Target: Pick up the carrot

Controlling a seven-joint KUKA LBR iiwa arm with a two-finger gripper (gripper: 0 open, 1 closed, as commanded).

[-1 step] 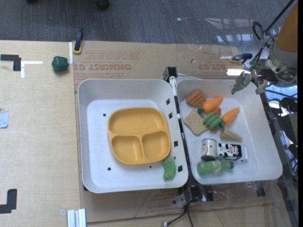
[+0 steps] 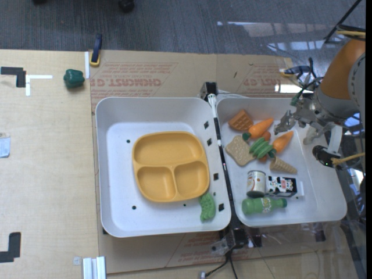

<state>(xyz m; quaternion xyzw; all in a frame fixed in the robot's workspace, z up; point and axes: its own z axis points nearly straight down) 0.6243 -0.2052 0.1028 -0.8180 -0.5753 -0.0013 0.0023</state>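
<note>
Two orange carrot-shaped pieces lie in the right bin (image 2: 325, 205). One carrot (image 2: 261, 126) points up-right, with a green tip at its lower left end. The other orange piece (image 2: 283, 141) lies just right of a green pickle-like piece (image 2: 261, 149). My gripper (image 2: 297, 129) hangs over the bin's upper right part, just above and right of the second orange piece. Its fingers (image 2: 286, 123) stand spread, open, with nothing between them.
Also in the right bin are a ridged orange wedge (image 2: 240, 121), a bread slice (image 2: 236, 150), a cracker (image 2: 283, 167), a can (image 2: 256, 182), a black-and-white carton (image 2: 283, 185) and a green bottle (image 2: 263, 204). The left bin (image 2: 110, 156) holds a yellow divided plate (image 2: 171, 166) and a green piece (image 2: 207, 207).
</note>
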